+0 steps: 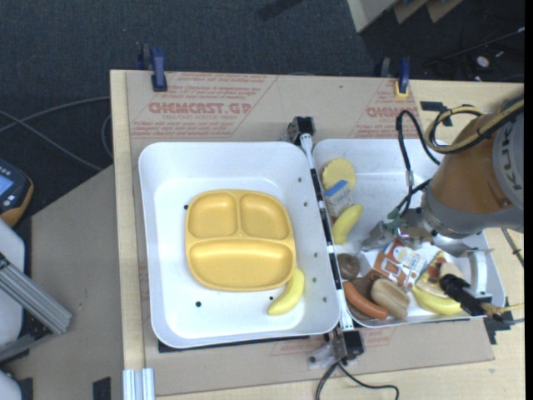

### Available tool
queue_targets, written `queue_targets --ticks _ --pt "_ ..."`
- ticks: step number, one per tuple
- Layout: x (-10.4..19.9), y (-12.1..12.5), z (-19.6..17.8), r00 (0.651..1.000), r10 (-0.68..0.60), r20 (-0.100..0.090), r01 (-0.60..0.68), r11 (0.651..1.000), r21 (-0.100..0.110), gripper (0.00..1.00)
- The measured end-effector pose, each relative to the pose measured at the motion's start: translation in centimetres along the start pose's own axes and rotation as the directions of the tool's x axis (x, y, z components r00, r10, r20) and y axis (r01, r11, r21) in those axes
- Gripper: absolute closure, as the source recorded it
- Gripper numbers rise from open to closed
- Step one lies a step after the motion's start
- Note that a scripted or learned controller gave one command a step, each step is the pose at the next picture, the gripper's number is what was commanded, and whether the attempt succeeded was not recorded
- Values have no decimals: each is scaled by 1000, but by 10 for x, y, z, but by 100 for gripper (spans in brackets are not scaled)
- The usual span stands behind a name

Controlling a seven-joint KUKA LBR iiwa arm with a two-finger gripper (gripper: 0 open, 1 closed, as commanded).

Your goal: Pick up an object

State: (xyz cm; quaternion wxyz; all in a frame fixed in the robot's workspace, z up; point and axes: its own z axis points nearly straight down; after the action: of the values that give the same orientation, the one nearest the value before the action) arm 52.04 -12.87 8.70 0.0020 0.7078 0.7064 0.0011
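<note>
My arm, grey with an orange band point(466, 169), reaches into the right bin point(379, 152) from the right. The gripper point(390, 233) hangs low over the middle of that bin, just above an orange-and-white carton point(400, 265). Left of the gripper lies a small yellow banana point(347, 221). A yellow-and-blue toy point(339, 177) rests further back. Along the bin's front lie a brown round piece point(348, 266), a red sausage point(363, 301), a bread roll point(390, 297) and another banana point(437, 300), partly under the arm.
The left bin point(166, 182) holds a yellow divided plate point(240, 240) and a banana point(287, 294) at the plate's front right corner. A black clamp strip point(321, 215) runs between the bins. Blue clamps point(156, 67) grip the bench's back edge.
</note>
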Motion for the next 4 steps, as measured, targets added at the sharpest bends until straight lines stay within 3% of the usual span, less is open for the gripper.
queue_targets --ticks 1,2,3,4 --pt "-2 -40 1 1000 0 0 0 1000 -3 0" --pt "-2 -39 -9 1000 -1 3 1 1000 -6 100" --pt "62 79 -104 1000 -14 -1 14 1000 -15 100" --pt "56 72 -97 1000 -3 -1 3 1000 4 0"
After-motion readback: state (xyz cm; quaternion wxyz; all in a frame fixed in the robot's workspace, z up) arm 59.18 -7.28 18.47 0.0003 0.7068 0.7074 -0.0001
